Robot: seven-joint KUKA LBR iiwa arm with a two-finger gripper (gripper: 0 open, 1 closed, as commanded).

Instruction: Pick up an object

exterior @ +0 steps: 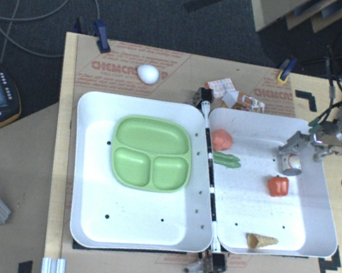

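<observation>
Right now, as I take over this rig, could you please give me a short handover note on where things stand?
End effector: low over the upper right of the right bin, right above a small white and red can; whether it grips anything cannot be told.
Right bin also has: red block, orange-pink ball, green pepper, tan cone.
Left bin: green divided plate.
On the bench behind the bins: white egg.
Done: approach to the can.
Left: confirm a grasp and lift one object.
</observation>
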